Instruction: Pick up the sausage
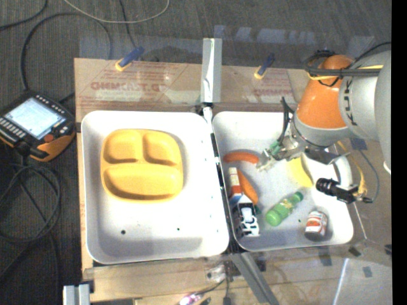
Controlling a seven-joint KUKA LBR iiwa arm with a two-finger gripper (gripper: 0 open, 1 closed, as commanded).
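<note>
the sausage point(240, 157) lies in the right bin point(283, 243), near its left wall, just above the carrot. the pincer point(270, 159) hangs just beside the sausage's right end, likely lining up; its spread, cannot tell.

Grey arm point(372, 100), orange wrist band, black cables.

Grey arm point(356, 107) reaching leftward, wrist angled down
</note>
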